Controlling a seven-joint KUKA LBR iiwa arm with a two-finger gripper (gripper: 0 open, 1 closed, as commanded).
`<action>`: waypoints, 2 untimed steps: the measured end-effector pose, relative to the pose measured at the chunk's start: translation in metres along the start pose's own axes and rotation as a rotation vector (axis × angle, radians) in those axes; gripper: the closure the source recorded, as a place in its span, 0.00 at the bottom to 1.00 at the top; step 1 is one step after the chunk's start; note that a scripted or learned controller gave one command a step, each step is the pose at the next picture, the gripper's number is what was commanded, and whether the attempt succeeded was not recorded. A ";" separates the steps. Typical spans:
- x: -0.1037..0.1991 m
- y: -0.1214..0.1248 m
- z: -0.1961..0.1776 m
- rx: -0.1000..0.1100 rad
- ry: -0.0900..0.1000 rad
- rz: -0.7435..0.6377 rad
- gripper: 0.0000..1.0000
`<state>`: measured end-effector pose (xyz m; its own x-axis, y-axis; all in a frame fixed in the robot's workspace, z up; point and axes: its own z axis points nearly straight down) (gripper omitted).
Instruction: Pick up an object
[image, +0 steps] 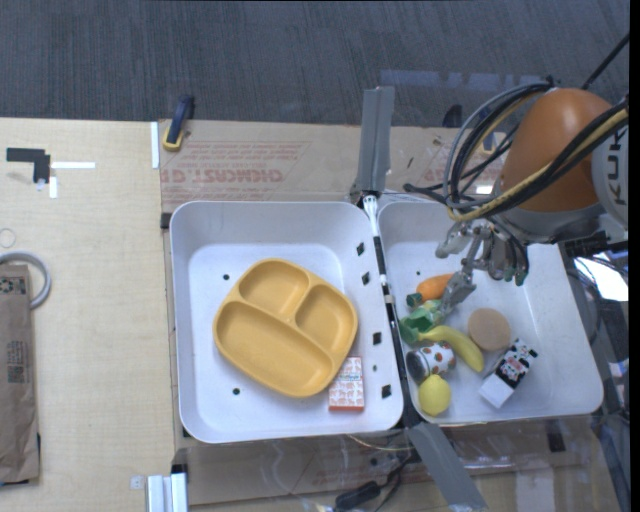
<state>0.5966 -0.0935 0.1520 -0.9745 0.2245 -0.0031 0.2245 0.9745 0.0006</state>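
Arm: grey with an orange band (560, 150), reached in from the right and hung over the right bin (560, 385).
Claw (462, 288): low over the upper left part of the right bin, tips just beside the orange carrot-like piece (433, 286). Nothing seen between the tips; whether they were spread or closed, cannot tell.
Right bin contents: carrot-like piece near the divider; green item (420, 325) just below it; banana (456, 343) slanting beside the green item; round tan disc (490, 328) right of the banana; black-and-white carton (506, 373) toward the lower right; small spotted item (434, 360) touching the banana's underside; lemon (434, 395) at the bottom, just below the spotted item.
Left bin (190, 330): held a yellow divided plate (285, 326) lying flat near the middle; a small red-and-white box (347, 386) just beside the plate's lower right edge.
Desk (80, 300): brown paper bag (18, 370) at the left edge; cardboard sheet (260, 160) behind the bins.
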 end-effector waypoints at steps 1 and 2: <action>-0.012 -0.027 0.060 0.000 0.000 -0.008 0.00; -0.015 -0.028 0.048 0.000 -0.009 -0.003 1.00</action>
<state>0.6053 -0.1244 0.1044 -0.9750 0.2218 -0.0121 0.2218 0.9751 0.0008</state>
